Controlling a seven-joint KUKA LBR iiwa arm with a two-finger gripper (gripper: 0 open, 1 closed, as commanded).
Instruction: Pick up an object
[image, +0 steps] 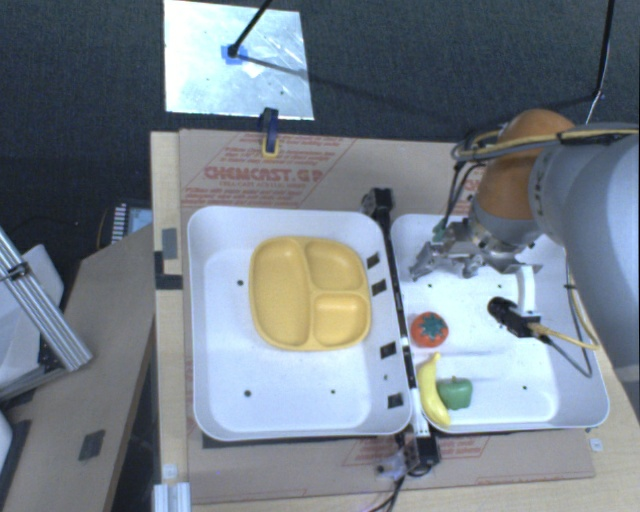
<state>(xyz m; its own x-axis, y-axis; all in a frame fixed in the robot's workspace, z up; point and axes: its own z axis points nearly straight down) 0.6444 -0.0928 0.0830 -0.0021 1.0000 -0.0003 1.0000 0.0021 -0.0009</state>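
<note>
Toy tomato (430, 329): red, round, green calyx on top, lying in the right bin (575, 400), close to the divider between the bins, roughly midway along it. Round, so no long axis to line up with; graspable from any heading. Sits just below and slightly left of the gripper (437, 260) as seen from the camera, apart from it, with bare white floor between. Likeliest target, judged on nearness alone.

Further from the tomato, toward the near rim: a yellow toy banana (432, 392), long axis running roughly along the divider, curved, pressed close to that wall. Touching or just beside the banana, on the side away from the divider: a small green toy fruit (457, 392) with a red stem, possibly an apple or a pepper; too small to settle.

Right of the tomato: a black attachment (510, 318) with a yellow cable, part of the arm's hardware, hanging over the bin floor.

Gripper: metallic fingers pointing left and down toward the divider, above the tomato's spot in the frame. Spread or pressed together: cannot tell. Nothing seen between the fingers. Grasp not yet made.

Across the divider from the tomato: the left bin (215, 400), bearing a yellow three-compartment plate (308, 293) at its centre, well apart from the gripper.
</note>
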